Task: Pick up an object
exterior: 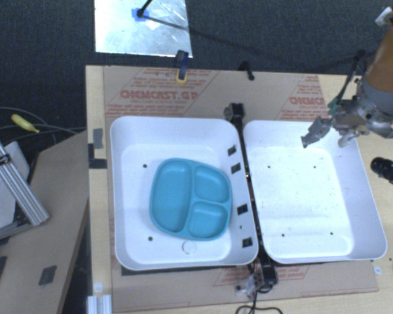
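The grey arm with its orange band (pixel 388 70) is cut off by the right edge. Its two-finger tool (pixel 329 133) is blurred, fingers' spacing unreadable. A small pale round item (pixel 189 246) below the blue plastic divided plate (pixel 190 199) is too faint to identify.

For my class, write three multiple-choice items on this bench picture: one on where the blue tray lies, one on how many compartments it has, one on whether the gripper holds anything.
1. Where does the blue tray lie?
A. In the left bin
B. In the right bin
C. On the carpet above the bench

2. How many compartments does the tray have?
A. One
B. Three
C. Six

3. What is between the jaws?
A. The blue tray
B. A yellow cup
C. Nothing

Answers:
1. A: the blue tray sits on the floor of the left bin, beside the right bin.
2. B: one long section on its left and two smaller ones on its right.
3. C: the gripper hangs over the right bin's far edge, its jaws apart with nothing between them.
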Action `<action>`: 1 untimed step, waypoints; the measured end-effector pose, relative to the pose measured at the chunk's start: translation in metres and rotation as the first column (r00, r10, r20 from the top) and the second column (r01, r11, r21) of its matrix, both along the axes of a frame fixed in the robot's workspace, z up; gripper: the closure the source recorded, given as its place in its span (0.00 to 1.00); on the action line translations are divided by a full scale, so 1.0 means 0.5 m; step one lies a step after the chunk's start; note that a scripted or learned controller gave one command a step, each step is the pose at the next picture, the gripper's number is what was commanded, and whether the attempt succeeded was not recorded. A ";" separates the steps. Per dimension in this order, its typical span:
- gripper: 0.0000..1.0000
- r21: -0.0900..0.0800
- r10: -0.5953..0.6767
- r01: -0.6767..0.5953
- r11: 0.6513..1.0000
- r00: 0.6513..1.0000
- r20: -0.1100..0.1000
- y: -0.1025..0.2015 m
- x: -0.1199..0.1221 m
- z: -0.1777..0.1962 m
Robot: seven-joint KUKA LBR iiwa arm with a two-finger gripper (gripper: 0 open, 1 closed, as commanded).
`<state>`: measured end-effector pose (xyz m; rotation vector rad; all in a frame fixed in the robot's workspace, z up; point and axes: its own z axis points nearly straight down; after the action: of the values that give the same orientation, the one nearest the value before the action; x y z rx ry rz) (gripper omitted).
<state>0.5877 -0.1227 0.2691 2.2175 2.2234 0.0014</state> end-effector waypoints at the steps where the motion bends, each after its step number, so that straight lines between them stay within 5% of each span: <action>1: 0.00 0.001 -0.007 0.007 1.000 1.000 -0.010 -0.064 -0.105 -0.170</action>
<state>0.5354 -0.1545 0.1839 2.2304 2.2215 -0.0084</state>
